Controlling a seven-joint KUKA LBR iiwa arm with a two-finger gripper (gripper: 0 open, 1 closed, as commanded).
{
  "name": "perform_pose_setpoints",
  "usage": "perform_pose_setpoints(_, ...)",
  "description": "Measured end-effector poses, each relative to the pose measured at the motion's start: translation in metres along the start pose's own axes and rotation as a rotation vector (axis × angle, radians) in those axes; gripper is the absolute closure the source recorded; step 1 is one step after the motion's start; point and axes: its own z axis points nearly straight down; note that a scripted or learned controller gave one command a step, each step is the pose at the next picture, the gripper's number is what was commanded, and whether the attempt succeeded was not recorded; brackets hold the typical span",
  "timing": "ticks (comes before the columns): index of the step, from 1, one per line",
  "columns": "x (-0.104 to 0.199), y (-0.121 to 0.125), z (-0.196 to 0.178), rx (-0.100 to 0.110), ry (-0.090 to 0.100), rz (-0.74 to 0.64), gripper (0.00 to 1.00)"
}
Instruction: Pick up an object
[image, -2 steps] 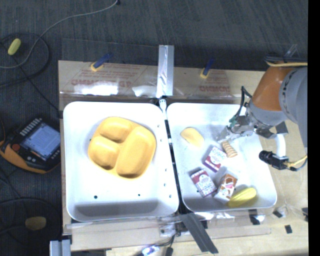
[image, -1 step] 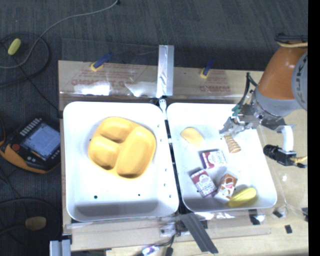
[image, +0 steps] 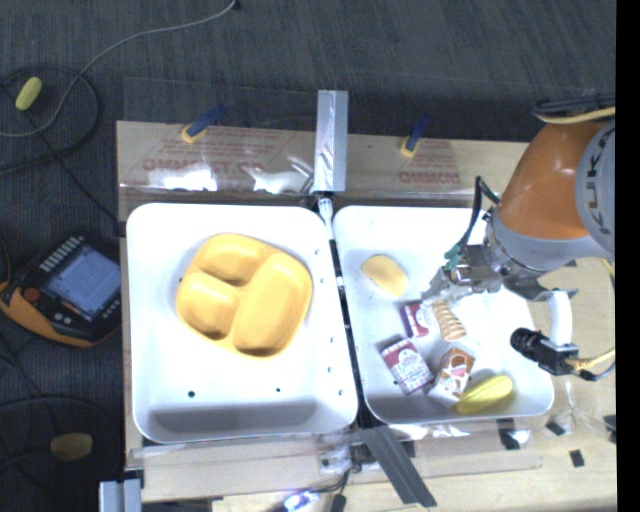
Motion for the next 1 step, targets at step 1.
perform_pose_setpoints(1, 0.0559, 0.0357, -0.004, -0.001, 0.002, -0.028, 1.0)
